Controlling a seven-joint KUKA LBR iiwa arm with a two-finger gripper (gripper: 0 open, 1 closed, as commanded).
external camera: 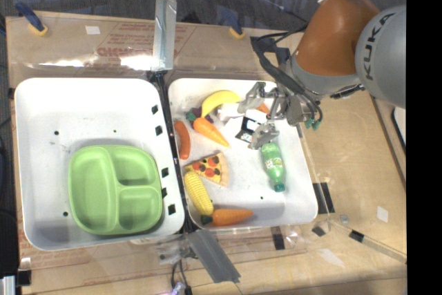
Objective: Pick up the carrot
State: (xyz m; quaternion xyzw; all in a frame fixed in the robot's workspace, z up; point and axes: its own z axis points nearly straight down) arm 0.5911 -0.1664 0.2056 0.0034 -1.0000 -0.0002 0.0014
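Beige bench boards are carrying two shallow white bins. One orange plastic carrot (210,130) is lying in the right white bin (301,183), pointing diagonally toward the near right; another orange carrot (230,217) is lying crosswise by the near wall. Reaching in from the right, the metal two-finger gripper (262,117) is hovering with fingers spread beside a green plastic bottle (273,163). The left white bin (41,107) is holding a green divided plate (114,188).

Orange carrot (210,130); yellow banana (219,101); yellow corn (198,193); green bottle (273,164); light-green plate (114,188); white bins (41,100); red sausage (183,139); second orange carrot (231,216) at front edge
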